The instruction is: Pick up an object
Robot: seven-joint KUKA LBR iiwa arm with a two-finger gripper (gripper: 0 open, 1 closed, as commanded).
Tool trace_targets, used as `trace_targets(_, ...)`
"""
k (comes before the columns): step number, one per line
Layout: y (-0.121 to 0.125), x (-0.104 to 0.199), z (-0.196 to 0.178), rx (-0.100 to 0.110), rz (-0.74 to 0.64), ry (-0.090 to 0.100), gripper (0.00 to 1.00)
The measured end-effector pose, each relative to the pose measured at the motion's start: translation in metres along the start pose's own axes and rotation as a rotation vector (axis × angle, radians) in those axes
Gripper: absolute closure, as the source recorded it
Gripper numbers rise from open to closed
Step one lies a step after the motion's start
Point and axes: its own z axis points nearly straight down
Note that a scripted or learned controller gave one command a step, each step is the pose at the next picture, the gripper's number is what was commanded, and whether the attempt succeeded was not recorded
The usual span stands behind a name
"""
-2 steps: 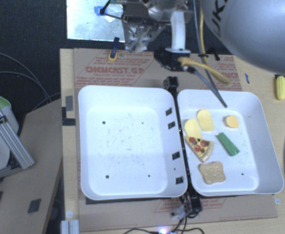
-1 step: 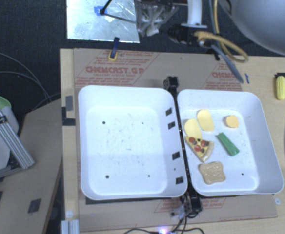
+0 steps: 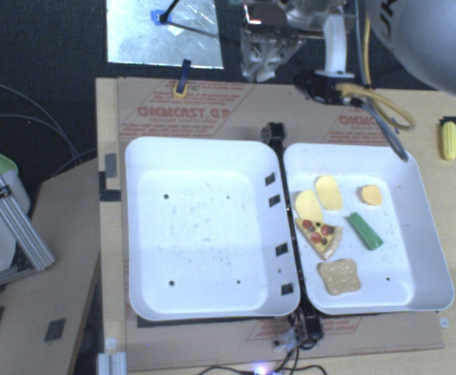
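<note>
2 shallow white plastic bins [image 3: 201,151] [image 3: 415,186]. right bin: 2 yellow oval chips [image 3: 328,192] [image 3: 308,206], 1 orange round piece [image 3: 371,195], 1 green stick [image 3: 365,230], 1 pizza slice [image 3: 321,237], 1 tan toast slice [image 3: 339,276].

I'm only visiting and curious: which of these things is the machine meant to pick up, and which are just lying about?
For the job:
pizza slice
toast
green stick
two yellow pieces
orange piece
gripper

Lying about:
corn cob on the bench
yellow clip
foil sheet
</note>
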Motion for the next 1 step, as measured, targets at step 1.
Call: trace_targets(1, 0.0321, 0.0285, -0.0747, -0.014, -0.009, 0.004, 1.0)
